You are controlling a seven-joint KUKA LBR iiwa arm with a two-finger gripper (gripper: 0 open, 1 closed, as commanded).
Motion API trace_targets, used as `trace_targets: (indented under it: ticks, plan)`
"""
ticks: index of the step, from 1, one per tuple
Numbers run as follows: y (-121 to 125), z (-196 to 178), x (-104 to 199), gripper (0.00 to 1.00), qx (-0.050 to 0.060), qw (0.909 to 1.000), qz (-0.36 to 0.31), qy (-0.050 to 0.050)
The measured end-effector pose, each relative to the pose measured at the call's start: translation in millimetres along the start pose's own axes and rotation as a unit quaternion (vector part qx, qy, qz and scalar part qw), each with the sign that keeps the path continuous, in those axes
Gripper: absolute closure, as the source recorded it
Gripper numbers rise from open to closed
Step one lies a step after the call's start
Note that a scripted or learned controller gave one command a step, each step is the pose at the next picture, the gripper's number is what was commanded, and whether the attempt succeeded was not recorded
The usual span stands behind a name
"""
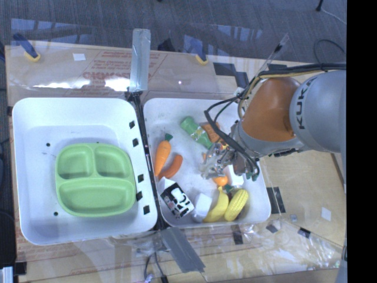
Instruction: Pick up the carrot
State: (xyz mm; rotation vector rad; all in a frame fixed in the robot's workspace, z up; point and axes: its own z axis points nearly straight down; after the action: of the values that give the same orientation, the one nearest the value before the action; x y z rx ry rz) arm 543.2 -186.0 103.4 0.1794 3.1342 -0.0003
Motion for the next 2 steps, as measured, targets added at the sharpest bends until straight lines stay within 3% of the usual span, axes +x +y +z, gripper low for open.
trace_targets:
  ticks: [1, 2]
  plan:
    - [-3.6, -60.7, 21.3, 1.00, 0.000, 0.9938, 0.111, -0.001]
    - [82.3, -65.7, 75.6, 1.00, -0.001, 0.9904, 0.138, 0.002]
